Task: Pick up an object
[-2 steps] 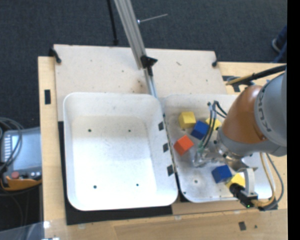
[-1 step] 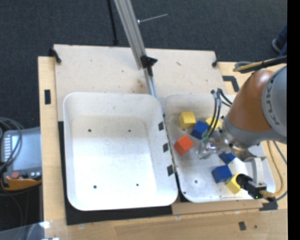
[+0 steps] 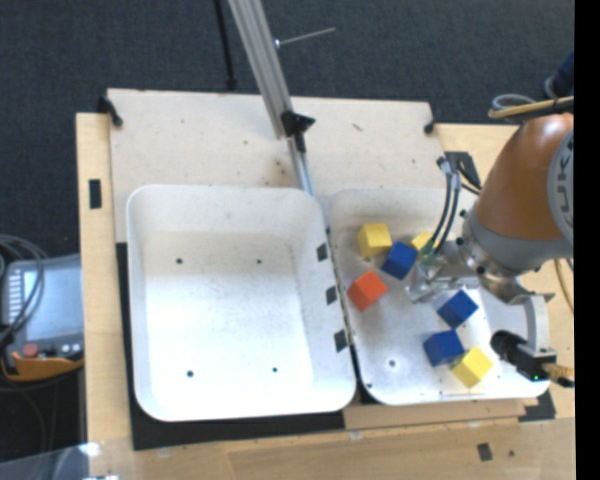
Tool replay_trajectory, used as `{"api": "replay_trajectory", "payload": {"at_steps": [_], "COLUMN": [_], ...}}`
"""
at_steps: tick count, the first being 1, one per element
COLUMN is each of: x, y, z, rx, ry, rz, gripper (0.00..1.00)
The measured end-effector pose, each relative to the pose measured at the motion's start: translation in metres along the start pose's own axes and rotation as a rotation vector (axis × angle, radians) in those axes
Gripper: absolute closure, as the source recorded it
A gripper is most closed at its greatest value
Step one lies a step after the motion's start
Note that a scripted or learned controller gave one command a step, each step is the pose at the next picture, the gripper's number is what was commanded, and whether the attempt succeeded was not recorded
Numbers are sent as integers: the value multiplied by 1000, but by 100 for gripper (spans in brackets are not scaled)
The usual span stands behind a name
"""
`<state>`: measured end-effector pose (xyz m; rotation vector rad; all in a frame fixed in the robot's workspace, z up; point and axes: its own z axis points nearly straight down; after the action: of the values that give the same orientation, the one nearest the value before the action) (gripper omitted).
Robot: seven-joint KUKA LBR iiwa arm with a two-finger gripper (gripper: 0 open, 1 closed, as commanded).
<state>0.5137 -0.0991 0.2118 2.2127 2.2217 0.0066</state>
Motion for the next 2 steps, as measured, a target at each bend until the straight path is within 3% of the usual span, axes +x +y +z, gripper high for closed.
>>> {"api": "replay_trajectory", "payload": {"at_steps": [2], "x": [101], "y": [4], "z": [-5], "rx": [6], "ry": [3], "rz": [-3], "gripper": [100]}}
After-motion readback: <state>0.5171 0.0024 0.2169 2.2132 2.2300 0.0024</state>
